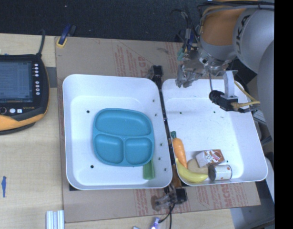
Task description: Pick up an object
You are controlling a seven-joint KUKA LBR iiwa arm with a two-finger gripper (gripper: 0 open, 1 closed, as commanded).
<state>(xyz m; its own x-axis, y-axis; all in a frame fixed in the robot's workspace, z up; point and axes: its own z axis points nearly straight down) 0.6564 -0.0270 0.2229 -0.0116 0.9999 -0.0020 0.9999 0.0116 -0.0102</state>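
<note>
Brown cardboard (pixel 136 56) covers a pale wooden bench (pixel 27 175), and two shallow white bins sit on it side by side, their inner rims almost touching. Behind the bench the background is dark.

From the right, the grey arm (pixel 260 37) with its orange band (pixel 222 27) reaches over the far left corner of the right bin (pixel 246 128). Its gripper (pixel 185 80) hangs at that bin's far rim. Whether the gripper is open or closed cannot be told, and nothing is seen held in it. A black fitting with a cable (pixel 225 100) juts from the wrist over the bin's far half.

The floor of the right bin beneath and in front of the gripper is bare white, leaving open room across the middle. All its objects crowd the near edge: an orange carrot (pixel 179 150) lies against the left wall, a yellow banana (pixel 190 174) curves along the near wall just below it, a small brown and white packet (pixel 209 157) lies just right of the carrot, and a small can (pixel 220 172) lies on its side touching the banana's end.

The left bin (pixel 77 128) holds a blue divided plate (pixel 123 136) near its centre and a green stick (pixel 148 170) upright in its near right corner.

Farther left, well apart from the bins, a control tablet (pixel 17 92) with a dark screen and orange casing rests on the bench.
</note>
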